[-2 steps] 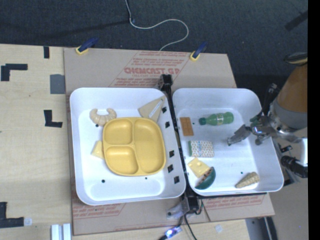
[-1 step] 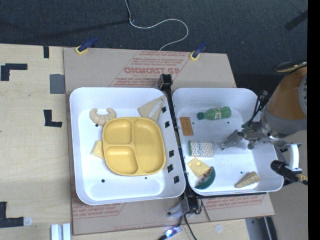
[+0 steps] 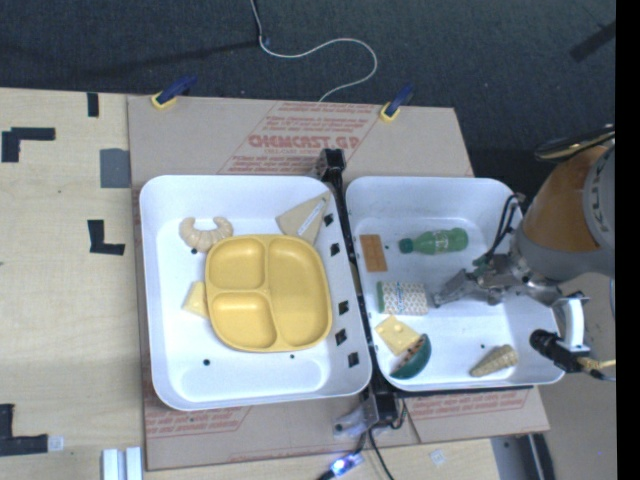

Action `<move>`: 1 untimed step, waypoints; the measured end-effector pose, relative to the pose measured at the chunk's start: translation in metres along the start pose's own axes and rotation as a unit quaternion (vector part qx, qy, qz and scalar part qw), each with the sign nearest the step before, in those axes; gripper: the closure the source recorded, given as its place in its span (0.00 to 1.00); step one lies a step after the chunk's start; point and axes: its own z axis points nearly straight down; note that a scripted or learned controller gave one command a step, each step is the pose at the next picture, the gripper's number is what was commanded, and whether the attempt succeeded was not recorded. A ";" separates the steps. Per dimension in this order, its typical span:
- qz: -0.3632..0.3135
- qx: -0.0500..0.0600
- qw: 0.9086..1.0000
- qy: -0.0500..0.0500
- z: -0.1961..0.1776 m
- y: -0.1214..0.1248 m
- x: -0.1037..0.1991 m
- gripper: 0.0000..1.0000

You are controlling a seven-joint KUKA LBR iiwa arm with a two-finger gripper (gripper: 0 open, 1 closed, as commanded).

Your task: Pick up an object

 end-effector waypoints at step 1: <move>0.000 -0.001 1.000 -0.001 -0.012 0.000 0.000 1.00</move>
